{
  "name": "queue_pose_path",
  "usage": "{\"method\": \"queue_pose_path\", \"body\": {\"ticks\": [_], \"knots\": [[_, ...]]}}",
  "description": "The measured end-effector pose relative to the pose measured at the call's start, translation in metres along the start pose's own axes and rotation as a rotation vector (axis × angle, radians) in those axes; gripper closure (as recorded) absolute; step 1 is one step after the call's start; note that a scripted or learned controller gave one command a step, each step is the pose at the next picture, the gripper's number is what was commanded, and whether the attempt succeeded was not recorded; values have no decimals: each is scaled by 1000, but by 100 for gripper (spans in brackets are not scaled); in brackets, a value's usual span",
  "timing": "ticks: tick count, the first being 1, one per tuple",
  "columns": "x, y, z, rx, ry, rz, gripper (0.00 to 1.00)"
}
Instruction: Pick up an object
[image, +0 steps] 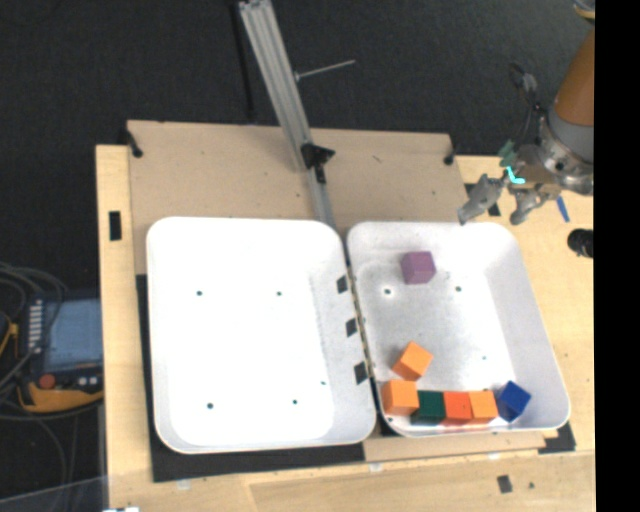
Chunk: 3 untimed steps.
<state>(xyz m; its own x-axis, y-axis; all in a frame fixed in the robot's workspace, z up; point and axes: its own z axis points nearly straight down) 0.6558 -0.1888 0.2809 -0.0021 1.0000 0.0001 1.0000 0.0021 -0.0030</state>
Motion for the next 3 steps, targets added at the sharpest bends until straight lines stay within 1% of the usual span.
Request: {"method": "queue_pose_path", "body": {"ticks": [1,2,3], "knots": [[-1,0,-2,-3,-3,-2,0],[-11,4,52,1,-2,3,0],[-14,11,97,0,-2,1,0]]}}
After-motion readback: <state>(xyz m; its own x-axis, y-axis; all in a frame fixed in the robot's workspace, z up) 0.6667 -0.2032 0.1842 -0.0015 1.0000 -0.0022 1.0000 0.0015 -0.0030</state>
